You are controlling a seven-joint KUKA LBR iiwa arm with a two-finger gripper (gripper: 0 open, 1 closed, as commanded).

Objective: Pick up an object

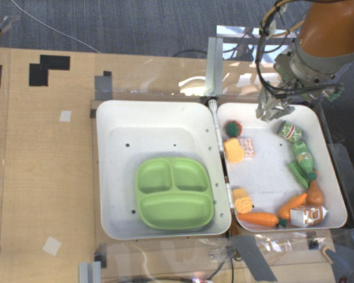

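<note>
Orange carrot (258, 219) lies lengthwise along right bin's front wall; gripper (274, 109) grip indiscernible.

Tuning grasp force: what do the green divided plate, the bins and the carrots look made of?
Green divided plate: likely hard plastic, smooth and slightly glossy, one uniform colour with moulded compartments. Bins, left and right: look like thin moulded white plastic, matte, with rounded corners and a soft sheen. Carrots: probably toy plastic, smooth with even orange; rubber or foam cannot be ruled out.
</note>
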